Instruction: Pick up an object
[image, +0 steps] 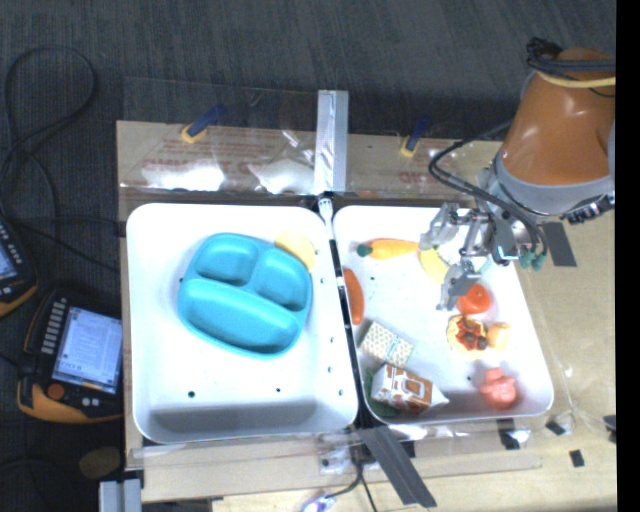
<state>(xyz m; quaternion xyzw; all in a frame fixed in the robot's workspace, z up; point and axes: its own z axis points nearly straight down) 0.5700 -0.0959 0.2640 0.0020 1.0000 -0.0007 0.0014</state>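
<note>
Two bins sit side by side under me: the left bin (150, 330) holds a blue tray (245, 290) with a yellow piece (296, 246) tucked against its far corner, and the right bin (535, 330) holds the loose clutter I am meant to pick from. My pincer (458, 282) hangs over the far right part of that bin, arm reaching in from the right, because that is where the small things are thickest.

Whether my pincer is spread or closed I cannot tell from this slanted look; the metal parts blur together, and I see nothing clearly caught in it.

Just beside the tip lies a red-orange ball (477, 298), which I judge to be the likeliest target. Near it toward the front sits a mixed orange and yellow lump (476, 332), and a pink toy (497, 388) lies by the front right corner. A carrot (392, 248) rests along the far wall, with a yellow bit (432, 262) between it and my tip. A checkered packet (386, 344) and a brown box (403, 390) lie toward the front left, well apart from me, and an orange strip (353, 296) hugs the divider.

The ball is round and sits close to the lump, so a descent slightly off centre could nudge it away or pinch both.
</note>
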